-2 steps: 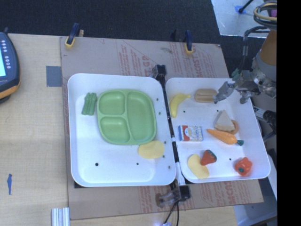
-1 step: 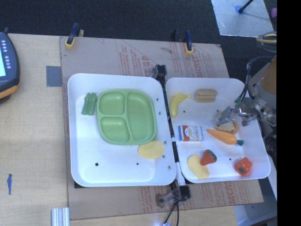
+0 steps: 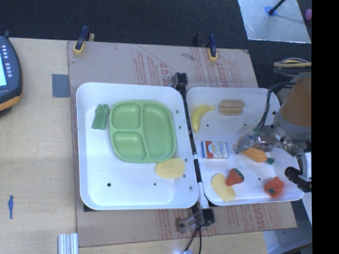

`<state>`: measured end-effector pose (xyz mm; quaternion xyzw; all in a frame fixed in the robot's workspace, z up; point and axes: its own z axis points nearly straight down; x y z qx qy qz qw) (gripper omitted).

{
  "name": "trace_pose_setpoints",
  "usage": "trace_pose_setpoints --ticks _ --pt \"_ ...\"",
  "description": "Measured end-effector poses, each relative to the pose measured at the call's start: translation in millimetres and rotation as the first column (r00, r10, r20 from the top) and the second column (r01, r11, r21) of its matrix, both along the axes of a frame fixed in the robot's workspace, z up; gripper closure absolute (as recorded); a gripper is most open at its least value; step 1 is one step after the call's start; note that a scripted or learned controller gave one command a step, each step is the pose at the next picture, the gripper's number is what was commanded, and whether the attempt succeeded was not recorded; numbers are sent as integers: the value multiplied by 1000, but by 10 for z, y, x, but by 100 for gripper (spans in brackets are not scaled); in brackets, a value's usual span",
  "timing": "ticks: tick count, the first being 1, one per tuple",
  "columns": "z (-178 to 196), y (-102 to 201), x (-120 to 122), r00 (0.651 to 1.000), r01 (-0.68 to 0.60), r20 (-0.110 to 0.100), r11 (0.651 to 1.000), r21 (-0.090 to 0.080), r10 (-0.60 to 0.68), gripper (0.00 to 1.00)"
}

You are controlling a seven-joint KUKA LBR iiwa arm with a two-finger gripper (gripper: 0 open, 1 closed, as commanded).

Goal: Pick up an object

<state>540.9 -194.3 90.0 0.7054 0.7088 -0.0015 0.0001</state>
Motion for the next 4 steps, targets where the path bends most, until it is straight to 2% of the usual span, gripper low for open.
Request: trace_pose_setpoints --ticks 1,2,3,4 --pt "162 -19 23 1000 0 6 1000 -3 0 100" --pt "1153 165 -320 1000 1 4 1000 3 -1 100" --pt "1202 723 125 1000 -7 3 1000 3 7 100" --pt "1118 1679 259 1000 -10 -1 1000 5 10 100"
